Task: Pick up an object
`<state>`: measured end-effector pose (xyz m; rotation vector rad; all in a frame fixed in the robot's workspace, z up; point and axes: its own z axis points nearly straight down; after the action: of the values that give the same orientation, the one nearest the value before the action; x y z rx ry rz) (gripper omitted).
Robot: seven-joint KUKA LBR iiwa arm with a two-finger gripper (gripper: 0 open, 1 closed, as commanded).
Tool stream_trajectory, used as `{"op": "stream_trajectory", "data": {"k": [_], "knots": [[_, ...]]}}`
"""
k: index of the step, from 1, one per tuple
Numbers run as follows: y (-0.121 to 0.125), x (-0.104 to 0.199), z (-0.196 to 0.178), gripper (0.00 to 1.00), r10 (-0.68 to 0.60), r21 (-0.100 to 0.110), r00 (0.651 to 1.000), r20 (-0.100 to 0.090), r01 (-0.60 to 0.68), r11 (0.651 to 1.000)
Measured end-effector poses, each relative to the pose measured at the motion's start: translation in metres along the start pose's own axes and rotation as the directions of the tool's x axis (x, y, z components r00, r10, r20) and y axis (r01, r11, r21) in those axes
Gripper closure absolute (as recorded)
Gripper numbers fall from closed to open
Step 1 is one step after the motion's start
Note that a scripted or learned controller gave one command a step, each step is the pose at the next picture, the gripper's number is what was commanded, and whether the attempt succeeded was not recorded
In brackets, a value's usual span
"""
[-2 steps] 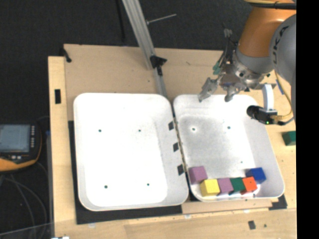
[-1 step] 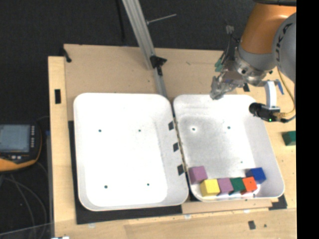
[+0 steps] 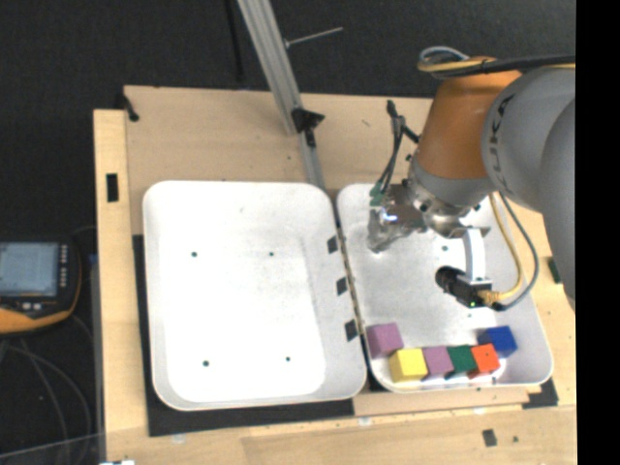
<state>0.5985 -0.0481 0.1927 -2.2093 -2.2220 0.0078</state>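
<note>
While you scan this one, go big to small:

Bench: you see a tan board (image 3: 223,143) under both bins, dark floor around it.
Arm: grey with an orange band (image 3: 465,124), reaching in from the right, hanging over the upper part of the right bin.
Left bin: white tray (image 3: 237,289), just a few dark specks on its floor.
Right bin: white tray (image 3: 426,289) touching the left bin's edge; all blocks sit in it.
Gripper: gripper (image 3: 386,229) sits over the right bin's upper left, well apart from the blocks. You can't tell if it is parted or closed; it reads as a blurry metal cluster. No block shows in it.
Blocks: clustered along the right bin's near edge. Purple block (image 3: 385,337) leftmost, yellow block (image 3: 409,363) just beside it, second purple block (image 3: 438,359), green block (image 3: 460,359), orange block (image 3: 483,358), blue block (image 3: 498,339) at the right end.
Progress: judge it as not started or a miss; nothing lifted, every block rests on the bin floor. Left to do: travel toward the near edge, descend, close on one block, raise it.
Hard to see: wrist body hides the bin floor beneath it; green and orange blocks are packed tight, edges unclear; black fitting with cable (image 3: 455,284) near the wrist is hard to identify.
</note>
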Motion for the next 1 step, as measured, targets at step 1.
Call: {"op": "stream_trajectory", "data": {"k": [1], "knots": [[0.002,0.072,-0.0038,1.0,-0.003,-0.009,1.0,-0.001,0.003,1.0]]}}
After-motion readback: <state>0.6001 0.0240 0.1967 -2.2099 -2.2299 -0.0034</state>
